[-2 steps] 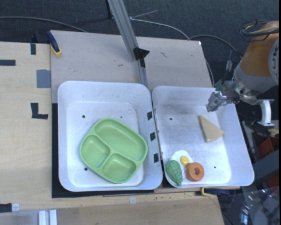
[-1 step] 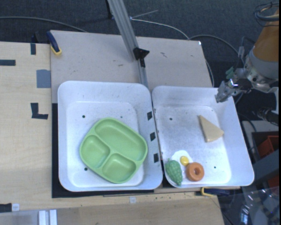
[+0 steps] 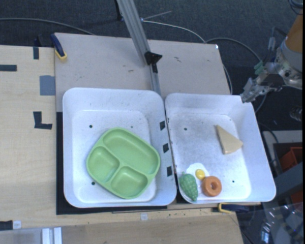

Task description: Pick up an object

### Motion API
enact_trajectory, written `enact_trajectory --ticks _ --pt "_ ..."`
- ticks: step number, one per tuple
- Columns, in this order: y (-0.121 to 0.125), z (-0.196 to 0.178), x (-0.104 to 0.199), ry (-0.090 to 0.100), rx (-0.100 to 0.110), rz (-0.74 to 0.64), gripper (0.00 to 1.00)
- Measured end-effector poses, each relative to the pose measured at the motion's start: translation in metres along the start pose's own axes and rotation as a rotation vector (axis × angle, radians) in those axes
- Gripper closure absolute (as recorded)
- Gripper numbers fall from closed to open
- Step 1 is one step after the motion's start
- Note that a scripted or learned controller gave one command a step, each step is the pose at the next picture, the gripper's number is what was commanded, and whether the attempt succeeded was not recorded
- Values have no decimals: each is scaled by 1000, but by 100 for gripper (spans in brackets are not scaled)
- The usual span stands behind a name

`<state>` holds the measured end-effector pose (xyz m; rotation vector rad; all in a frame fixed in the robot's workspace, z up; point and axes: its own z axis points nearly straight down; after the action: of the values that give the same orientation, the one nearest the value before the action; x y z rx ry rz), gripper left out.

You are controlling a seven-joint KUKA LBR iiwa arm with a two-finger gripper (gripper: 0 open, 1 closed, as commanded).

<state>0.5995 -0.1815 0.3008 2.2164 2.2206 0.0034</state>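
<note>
Two shallow white plastic bins sit side by side on the counter [image 3: 117, 60]. The left bin [image 3: 71, 136] holds one green three-compartment plate [image 3: 123, 162]. The right bin [image 3: 254, 151] holds four items: one tan wedge-shaped block [image 3: 227, 140] at centre right, and one green bumpy vegetable toy [image 3: 189, 186], one fried-egg toy [image 3: 197, 173] and one orange ring [image 3: 212, 186] clustered at its lower edge. The tool [image 3: 250, 91] hovers at the frame's upper right, over the right bin's top corner, gripping nothing visible; its spread cannot be told.
</note>
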Motion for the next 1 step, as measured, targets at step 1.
enact_trajectory --ticks 1 --pt "-9 21 54 2 8 -3 100"
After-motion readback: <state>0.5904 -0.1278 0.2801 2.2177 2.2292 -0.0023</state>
